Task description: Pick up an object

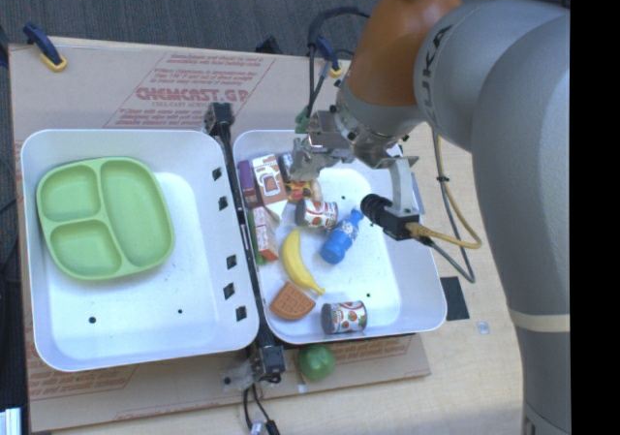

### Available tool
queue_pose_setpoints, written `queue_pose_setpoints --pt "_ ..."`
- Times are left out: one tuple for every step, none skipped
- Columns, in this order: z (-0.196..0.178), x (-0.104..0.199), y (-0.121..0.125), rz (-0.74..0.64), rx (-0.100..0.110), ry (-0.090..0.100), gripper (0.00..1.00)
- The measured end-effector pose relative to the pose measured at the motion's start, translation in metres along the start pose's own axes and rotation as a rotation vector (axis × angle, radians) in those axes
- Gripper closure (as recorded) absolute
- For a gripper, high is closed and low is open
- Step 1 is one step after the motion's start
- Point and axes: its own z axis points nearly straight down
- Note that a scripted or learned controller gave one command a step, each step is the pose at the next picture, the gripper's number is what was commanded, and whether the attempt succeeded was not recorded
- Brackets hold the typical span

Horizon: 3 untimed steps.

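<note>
My gripper (304, 168) hangs low over the back of the right bin (418, 280), under the orange-banded wrist. It is directly above a cluster of small items: a red and white box (266, 178) to its left and a small can (318, 214) just in front of it. I see nothing clearly held. In front of these lie a blue bottle (339, 238), a yellow banana (300, 264), a brown waffle-like piece (292, 303) and a second can (344, 317) on its side. A narrow red packet (261, 232) lies along the bin's left wall.
A green divided plate (105, 218) lies in the left bin (145, 331). A green ball (315, 362) rests outside the bins at the front edge. The black cable fitting (387, 215) and a yellow cable (455, 234) hang over the right bin's right side.
</note>
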Motion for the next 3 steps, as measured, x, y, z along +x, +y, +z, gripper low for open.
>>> queue_pose_setpoints --pt "0.005 0.007 -0.021 0.001 -0.001 0.000 1.00" --pt "-0.013 0.023 0.032 0.001 -0.004 0.002 1.00" --pt "0.010 0.021 0.029 0.000 0.000 0.000 1.00"
